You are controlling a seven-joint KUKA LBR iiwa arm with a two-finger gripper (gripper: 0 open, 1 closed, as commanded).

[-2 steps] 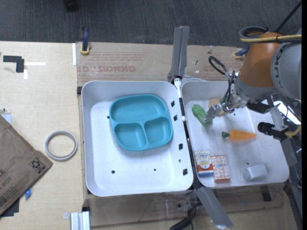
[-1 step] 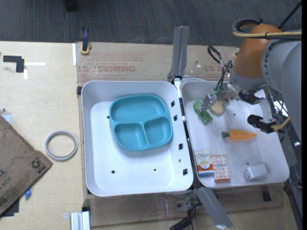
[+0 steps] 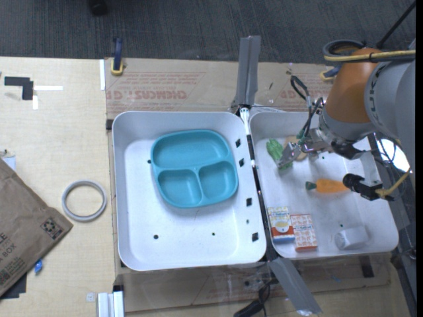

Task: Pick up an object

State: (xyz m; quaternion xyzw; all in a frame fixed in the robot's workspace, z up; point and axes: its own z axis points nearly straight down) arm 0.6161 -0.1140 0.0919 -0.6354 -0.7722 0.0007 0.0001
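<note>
Two shallow white bins are seen side by side on the bench, the left bin being the wider in view and the right bin partly overhung by the arm, which is grey with an orange band above the wrist and reaches in from the right. A teal divided plate with three compartments is laid in the upper middle of the left bin, well apart from its walls. On the bench to the left, a brown cardboard box is cut off by the frame edge, and a ring of tape is placed just beside it.

The gripper is lowered into the upper left part of the right bin, and whether it is spread or pressed together cannot be told from this view. A green object is seen touching or just beside the gripper tip; it cannot be told whether it is held. A small boxed pack lies near the front left corner of the right bin. An orange carrot-like toy is laid near the bin's middle, and a pale grey block rests near the front right.
</note>
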